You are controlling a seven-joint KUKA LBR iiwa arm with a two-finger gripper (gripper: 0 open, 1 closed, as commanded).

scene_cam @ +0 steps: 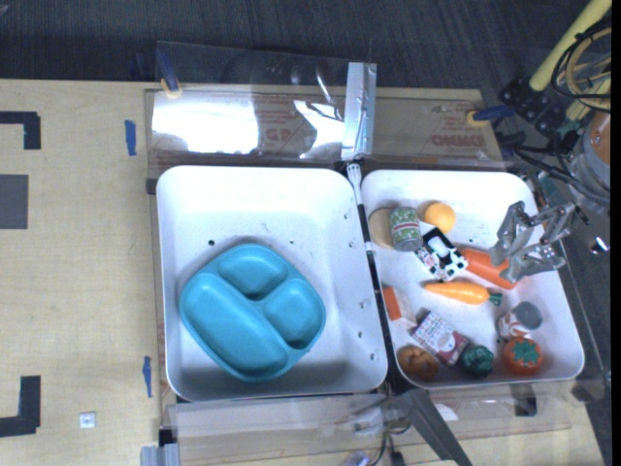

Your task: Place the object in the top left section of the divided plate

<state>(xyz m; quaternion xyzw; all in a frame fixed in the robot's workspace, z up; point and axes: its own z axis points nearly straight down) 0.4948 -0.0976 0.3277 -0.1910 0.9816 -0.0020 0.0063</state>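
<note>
Divided plate (252,309): blue, three sections, lying flat in the left bin (194,202); my landmark for everything below.
Plate's top left section: a curved hollow at the plate's upper side, bare blue.
Right bin (485,187): just right of the plate's bin, walls touching, holding all the small things.
Orange carrot (482,264): well right of the plate, by my claw's tips.
Yellow-orange carrot (456,292): right of the plate, just below the first carrot.
Green can (405,227): nearest the plate, at the right bin's upper left.
Tomato (521,354): far right of the plate, lower corner.
My claw (512,256): over the right bin, far right of the plate, fingers spread, tips at the orange carrot's right end; I cannot tell that I pinch anything.
</note>
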